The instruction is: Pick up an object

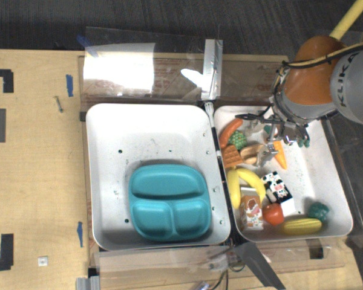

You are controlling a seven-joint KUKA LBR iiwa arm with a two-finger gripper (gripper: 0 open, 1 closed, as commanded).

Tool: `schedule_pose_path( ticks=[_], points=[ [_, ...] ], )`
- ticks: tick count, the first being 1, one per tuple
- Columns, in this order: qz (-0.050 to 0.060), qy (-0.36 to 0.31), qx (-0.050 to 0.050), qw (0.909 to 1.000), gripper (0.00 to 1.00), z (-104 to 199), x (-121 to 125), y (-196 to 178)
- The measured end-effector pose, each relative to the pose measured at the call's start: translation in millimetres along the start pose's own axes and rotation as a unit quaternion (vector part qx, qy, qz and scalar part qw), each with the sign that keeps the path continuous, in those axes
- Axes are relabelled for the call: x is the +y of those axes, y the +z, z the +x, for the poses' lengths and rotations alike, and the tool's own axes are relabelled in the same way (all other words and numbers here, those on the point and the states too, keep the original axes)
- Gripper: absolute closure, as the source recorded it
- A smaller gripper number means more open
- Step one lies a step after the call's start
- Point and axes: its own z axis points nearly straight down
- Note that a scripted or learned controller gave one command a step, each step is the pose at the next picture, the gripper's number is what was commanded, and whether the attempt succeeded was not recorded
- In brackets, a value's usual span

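The gripper (272, 145) hangs low over the back part of the right bin (334, 186), right above the pile of toy food; I cannot tell if it is open or closed, and nothing can be seen caught in it; the grey arm (351, 89) with its orange band (311, 77) comes in from the right, and thin wires hang around the wrist.

There are two white bins side by side; the left bin (109, 138) holds one thing, a teal tray (168, 201) with three hollows, lying flat near the front; the right bin holds all the small toys.

In the right bin, one long orange carrot (230, 128) lies at the back left, next to a green leafy piece (238, 140); one small orange piece (281, 154) sits just beside the gripper; one brown waffle-like piece (231, 156) sits against the left wall, below the carrot; one yellow banana (245, 183) curves through the middle; one black and white cow-print carton (277, 188) stands just right of the banana; one red tomato (273, 213) sits in front of the carton; one small brown packet (251, 213) lies left of the tomato; one yellow corn cob (301, 225) lies along the front; one dark green piece (318, 210) sits at the front right corner, near the corn.

The bins rest on a light wooden bench (36, 174); one clear plastic sheet (145, 71) stands behind the left bin.
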Motion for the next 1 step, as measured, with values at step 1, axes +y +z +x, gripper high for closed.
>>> schedule_pose_path(
  ticks=[1],
  points=[
    [0.001,0.02,0.001,0.9998,0.0,54.5,-29.8,-0.8]
  ],
)
